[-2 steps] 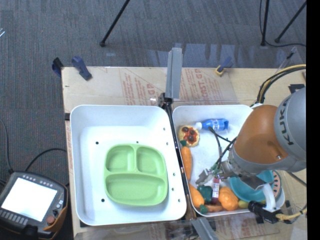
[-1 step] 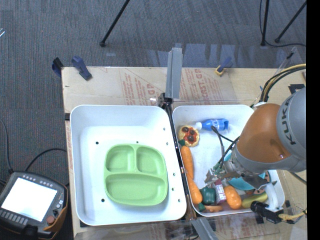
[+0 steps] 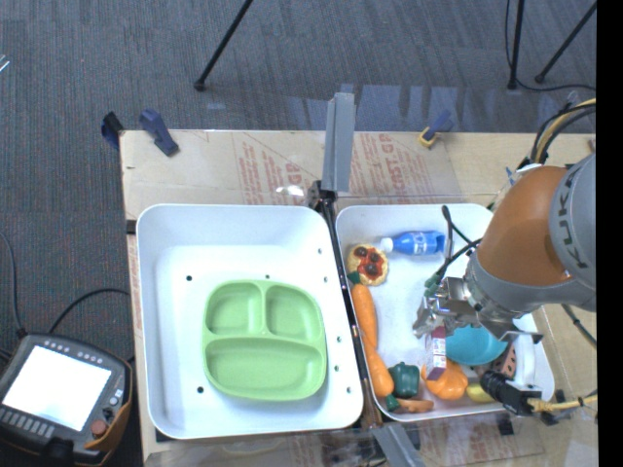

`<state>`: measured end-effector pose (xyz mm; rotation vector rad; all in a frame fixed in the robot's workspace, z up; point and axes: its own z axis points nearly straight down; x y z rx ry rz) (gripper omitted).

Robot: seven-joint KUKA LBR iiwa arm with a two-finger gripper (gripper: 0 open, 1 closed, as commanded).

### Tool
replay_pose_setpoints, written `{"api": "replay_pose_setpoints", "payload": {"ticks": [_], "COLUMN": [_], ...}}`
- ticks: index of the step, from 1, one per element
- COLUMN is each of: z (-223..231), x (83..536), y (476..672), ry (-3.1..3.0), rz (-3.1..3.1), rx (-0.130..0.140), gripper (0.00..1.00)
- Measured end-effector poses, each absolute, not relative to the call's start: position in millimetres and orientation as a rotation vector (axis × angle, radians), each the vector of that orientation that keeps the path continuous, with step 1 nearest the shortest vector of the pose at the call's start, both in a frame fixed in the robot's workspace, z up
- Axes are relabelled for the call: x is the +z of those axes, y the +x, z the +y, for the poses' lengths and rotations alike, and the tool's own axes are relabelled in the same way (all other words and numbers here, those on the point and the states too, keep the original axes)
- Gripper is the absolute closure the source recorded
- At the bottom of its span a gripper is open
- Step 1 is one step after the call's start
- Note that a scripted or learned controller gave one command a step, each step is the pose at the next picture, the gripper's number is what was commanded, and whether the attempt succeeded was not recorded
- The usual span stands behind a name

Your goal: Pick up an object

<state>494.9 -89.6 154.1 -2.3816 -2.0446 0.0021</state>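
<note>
Several toys crowd the right bin (image 3: 409,220): a long carrot (image 3: 368,334) along its left wall, a pizza slice (image 3: 370,263) and a blue bottle (image 3: 416,244) near the far end, a green pepper (image 3: 405,379) and an orange fruit (image 3: 449,383) at the near end. The gripper (image 3: 440,317) hangs low above the fruit; whether it is spread or pressed together cannot be told. A green divided plate (image 3: 263,341) sits in the left bin (image 3: 165,261).

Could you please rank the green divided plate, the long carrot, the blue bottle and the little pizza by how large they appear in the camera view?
Largest to smallest:
1. green divided plate, by far
2. long carrot
3. blue bottle
4. pizza
The bottle and pizza look close in area, so their order is unsure.
</note>
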Motion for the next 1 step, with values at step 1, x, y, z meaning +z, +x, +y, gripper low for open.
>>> {"api": "replay_pose_setpoints", "payload": {"ticks": [1], "z": [-52.3], "x": [247.4], "y": [519.2], "ry": [-2.505], "rz": [-1.897], "rx": [-0.004], "gripper": [1.0]}}
